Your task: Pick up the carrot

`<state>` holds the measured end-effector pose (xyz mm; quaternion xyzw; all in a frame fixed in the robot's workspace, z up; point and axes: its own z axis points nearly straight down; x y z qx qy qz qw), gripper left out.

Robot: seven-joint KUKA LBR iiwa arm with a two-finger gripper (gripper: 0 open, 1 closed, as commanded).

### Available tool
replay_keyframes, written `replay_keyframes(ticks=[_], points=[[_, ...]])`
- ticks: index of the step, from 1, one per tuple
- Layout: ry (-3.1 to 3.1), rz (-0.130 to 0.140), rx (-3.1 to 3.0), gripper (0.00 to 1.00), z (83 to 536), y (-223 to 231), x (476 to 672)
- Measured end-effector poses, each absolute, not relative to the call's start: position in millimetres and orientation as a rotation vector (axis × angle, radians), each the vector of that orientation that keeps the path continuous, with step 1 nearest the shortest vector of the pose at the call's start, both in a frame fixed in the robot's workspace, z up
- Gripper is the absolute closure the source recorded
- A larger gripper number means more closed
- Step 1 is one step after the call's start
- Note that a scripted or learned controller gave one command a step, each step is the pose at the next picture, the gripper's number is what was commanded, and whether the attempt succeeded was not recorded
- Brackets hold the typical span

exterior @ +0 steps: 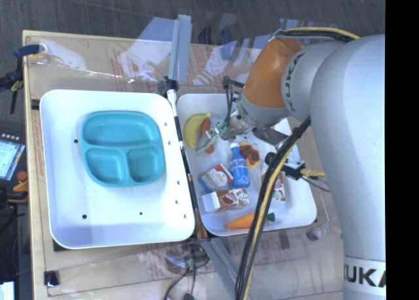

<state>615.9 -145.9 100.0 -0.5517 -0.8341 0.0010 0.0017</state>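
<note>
The orange carrot (238, 221) lies at the near edge of the right bin (298, 217), its right end crossed by the arm's yellow and black cable (267, 187). My gripper (213, 137) is low over the far left part of that bin, right beside a yellow banana (192, 130) and well away from the carrot. Nothing shows as held in it. A small red piece (209, 149) lies just under the gripper.
The right bin also holds a blue bottle (239, 166), a red-orange toy (250, 154), and small cartons (216, 177) (232, 198) (279, 191). A blue divided plate (124, 147) sits in the left bin (59, 213). The arm's bulk covers the right side.
</note>
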Motion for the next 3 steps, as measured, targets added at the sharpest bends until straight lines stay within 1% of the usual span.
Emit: replay_keyframes(ticks=[1, 2, 3], points=[[-2.629, 0.001, -1.718, 0.00, 91.2, -149.1, 645.2], [-2.632, 0.002, -1.712, 1.00, 100.7, -148.8, 645.4], [-2.632, 0.002, -1.712, 0.00, 100.7, -148.7, 645.5]])
